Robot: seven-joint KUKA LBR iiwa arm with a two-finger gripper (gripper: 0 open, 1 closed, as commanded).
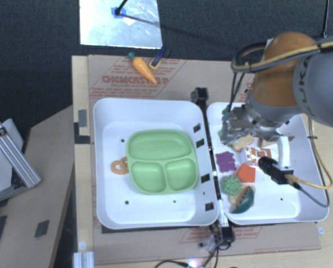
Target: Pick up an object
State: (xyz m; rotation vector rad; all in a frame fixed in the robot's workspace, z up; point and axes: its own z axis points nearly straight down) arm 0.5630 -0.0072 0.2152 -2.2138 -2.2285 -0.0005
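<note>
Camera view: gripper [229, 134] above right bin's [306, 202] jumbled toys.

There's the arm [317, 77], a fat grey casing with a rounded orange band up top, black and yellow cables looping round it, dull metal wrist below.

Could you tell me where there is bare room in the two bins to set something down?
Left bin: white floor around the green tray, behind it and at the front. Right bin: crowded by the claw; front right corner bare.
</note>
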